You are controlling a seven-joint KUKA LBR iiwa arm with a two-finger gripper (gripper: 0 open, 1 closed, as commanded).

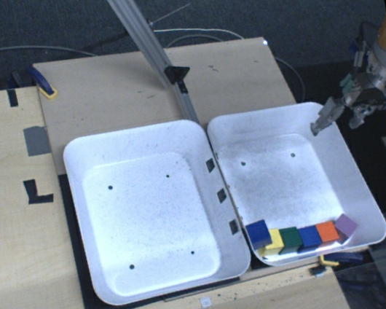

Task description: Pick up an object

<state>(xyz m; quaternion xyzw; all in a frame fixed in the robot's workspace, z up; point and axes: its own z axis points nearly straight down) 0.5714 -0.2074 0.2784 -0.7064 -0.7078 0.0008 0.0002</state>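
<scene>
Several small blocks line the front wall of the right bin (278, 135): a blue block (257, 233) resting partly on a yellow one (272, 245), then green (290, 237), a second blue (309, 237), orange (327, 231) and purple (345, 224). My gripper (337, 121) hangs over the bin's far right rim, well behind the blocks and apart from them. Its two fingers are spread open, with nothing between them.
The left bin (141, 196) sits beside the right one, with black clips along their shared wall. A slanted metal pole (144, 33) rises behind the bins. A blue and yellow clamp (43, 82) lies on the bench at far left, and another sits at the front edge (337, 259).
</scene>
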